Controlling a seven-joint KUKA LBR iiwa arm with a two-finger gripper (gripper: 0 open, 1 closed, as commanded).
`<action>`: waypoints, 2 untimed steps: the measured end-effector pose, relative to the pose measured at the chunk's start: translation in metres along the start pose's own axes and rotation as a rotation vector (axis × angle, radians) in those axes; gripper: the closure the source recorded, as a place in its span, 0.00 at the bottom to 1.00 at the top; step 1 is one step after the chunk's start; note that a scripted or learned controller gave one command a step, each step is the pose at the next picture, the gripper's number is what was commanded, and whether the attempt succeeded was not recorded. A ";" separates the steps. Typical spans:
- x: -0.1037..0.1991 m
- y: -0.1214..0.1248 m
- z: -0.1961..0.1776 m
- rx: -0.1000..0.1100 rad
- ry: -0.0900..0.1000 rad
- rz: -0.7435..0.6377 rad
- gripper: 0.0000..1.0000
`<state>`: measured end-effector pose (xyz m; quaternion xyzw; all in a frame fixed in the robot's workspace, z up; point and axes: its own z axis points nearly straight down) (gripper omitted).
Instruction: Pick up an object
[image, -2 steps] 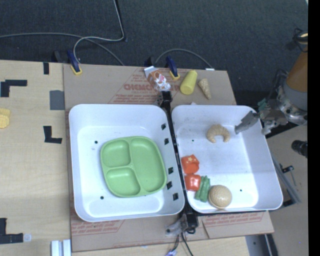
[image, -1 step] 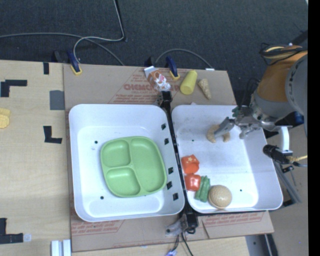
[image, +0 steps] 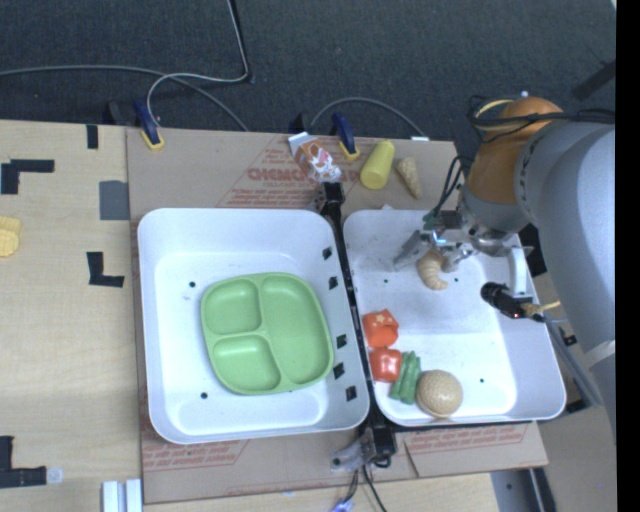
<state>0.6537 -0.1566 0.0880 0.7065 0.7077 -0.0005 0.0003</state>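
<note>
A slip is judged the main risk: the small tan object (image: 433, 271), lying in the right bin (image: 520, 395) toward its far edge, looks rounded and could be pushed aside rather than caught if the closing is off-centre. The gripper (image: 437, 249) is seen spread apart just above it, seemingly touching its top; nothing is clamped between the fingers

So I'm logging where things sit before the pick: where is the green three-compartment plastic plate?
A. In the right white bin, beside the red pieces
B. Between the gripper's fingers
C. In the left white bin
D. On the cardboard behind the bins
C: the green three-compartment plastic plate lies flat on the floor of the left white bin, apart from the gripper over the right white bin.
</note>
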 end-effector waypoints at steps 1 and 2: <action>0.000 0.000 -0.009 0.002 -0.002 -0.001 1.00; 0.074 -0.052 -0.097 0.000 0.002 -0.001 1.00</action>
